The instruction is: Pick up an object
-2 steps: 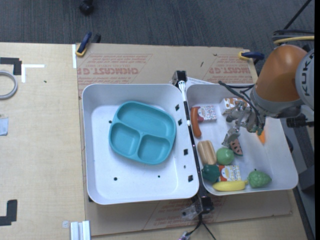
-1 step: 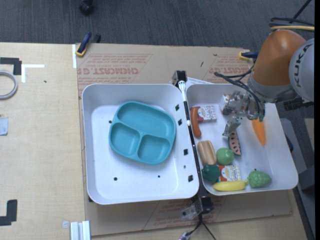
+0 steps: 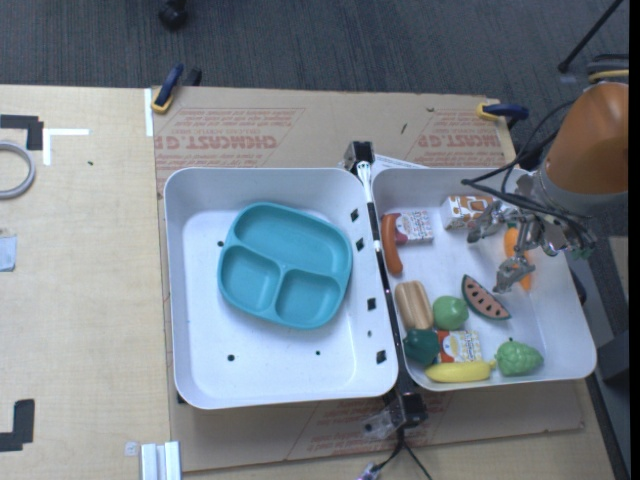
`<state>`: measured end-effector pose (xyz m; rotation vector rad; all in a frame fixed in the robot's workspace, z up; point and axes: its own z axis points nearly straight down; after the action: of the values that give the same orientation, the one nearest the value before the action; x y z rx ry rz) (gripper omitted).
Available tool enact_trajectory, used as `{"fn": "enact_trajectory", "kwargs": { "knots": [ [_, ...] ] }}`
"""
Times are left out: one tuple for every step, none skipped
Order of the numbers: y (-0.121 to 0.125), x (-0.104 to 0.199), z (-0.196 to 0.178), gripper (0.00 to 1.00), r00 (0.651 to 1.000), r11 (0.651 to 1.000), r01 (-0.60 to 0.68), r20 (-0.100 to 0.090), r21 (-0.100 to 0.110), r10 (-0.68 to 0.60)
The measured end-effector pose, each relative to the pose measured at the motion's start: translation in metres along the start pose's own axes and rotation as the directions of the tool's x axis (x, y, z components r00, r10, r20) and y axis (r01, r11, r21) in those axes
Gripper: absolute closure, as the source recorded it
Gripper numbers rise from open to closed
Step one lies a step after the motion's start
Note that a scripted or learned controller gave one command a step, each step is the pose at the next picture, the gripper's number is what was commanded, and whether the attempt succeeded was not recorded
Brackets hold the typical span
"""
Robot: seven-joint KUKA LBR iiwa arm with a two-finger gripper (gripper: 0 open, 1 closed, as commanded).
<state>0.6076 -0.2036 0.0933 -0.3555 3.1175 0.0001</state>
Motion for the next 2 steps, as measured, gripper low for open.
{"fn": "enact_trajectory", "kwargs": {
  "knots": [
    [0.001,-0.021,0.000,0.00,0.955,0.955,0.298,0.002,0.001,-0.298],
    [0.001,-0.022,-0.011,1.00,0.956,0.956,0.292,0.007,0.002,-0.292]
  ]
}}
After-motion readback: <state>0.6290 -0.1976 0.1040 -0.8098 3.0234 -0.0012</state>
